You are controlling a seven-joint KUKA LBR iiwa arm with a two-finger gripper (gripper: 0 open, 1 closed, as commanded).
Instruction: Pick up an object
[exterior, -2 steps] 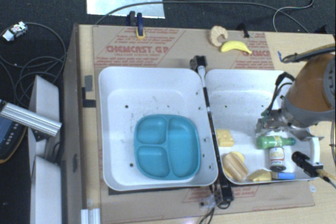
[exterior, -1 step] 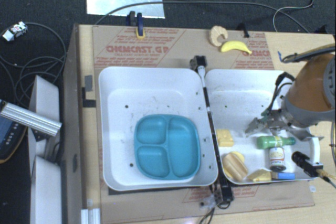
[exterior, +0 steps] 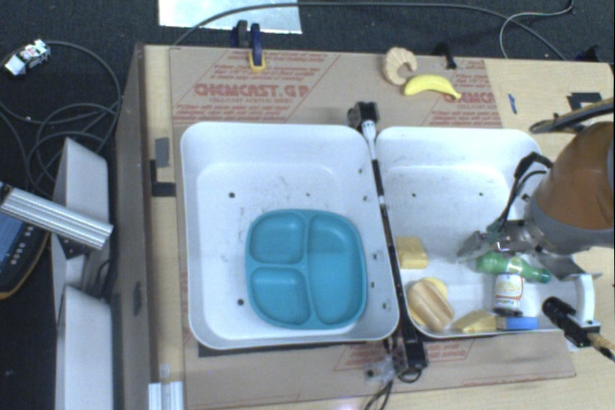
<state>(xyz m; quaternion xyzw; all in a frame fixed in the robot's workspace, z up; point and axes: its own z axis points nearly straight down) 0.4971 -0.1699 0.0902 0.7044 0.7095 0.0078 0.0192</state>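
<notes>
My gripper (exterior: 492, 245) hangs low over the right part of the right bin (exterior: 452, 178), below the grey wrist and orange band. Directly under it lies a green object (exterior: 516, 267), touching or nearly touching it. Just in front stands a small bottle (exterior: 507, 289) with a white label. A pale yellow block (exterior: 413, 253) lies at the bin's left wall. At the front wall sit a tan bread roll (exterior: 430, 301), a yellow wedge (exterior: 475, 323) and a blue piece (exterior: 522, 323).
The left bin (exterior: 221, 158) holds a blue divided plate (exterior: 307, 267). Behind the right bin, on the brown board, lie a toy banana (exterior: 430, 87) and a tan round piece (exterior: 399, 64). A blue and yellow clamp (exterior: 253, 43) grips the board's far edge.
</notes>
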